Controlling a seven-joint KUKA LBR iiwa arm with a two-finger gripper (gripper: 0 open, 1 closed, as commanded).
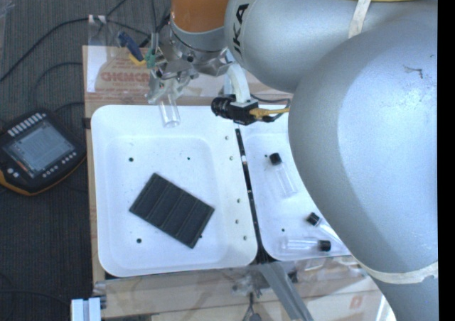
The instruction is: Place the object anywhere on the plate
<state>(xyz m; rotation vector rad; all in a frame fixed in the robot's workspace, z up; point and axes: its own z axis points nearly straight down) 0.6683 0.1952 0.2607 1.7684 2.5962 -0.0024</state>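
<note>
From the overhead camera I see the two-finger gripper (168, 94) at the far rim of the left white bin (114, 170), clenched on a clear plastic vial (170, 113) hanging between its fingers. The dark ribbed rectangular plate (171, 210) lies well apart, nearer me.

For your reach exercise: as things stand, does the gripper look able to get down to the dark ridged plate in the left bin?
Probably yes. The gripper hangs over the left bin's far edge, and the dark plate lies flat with nothing on or beside it.
</note>
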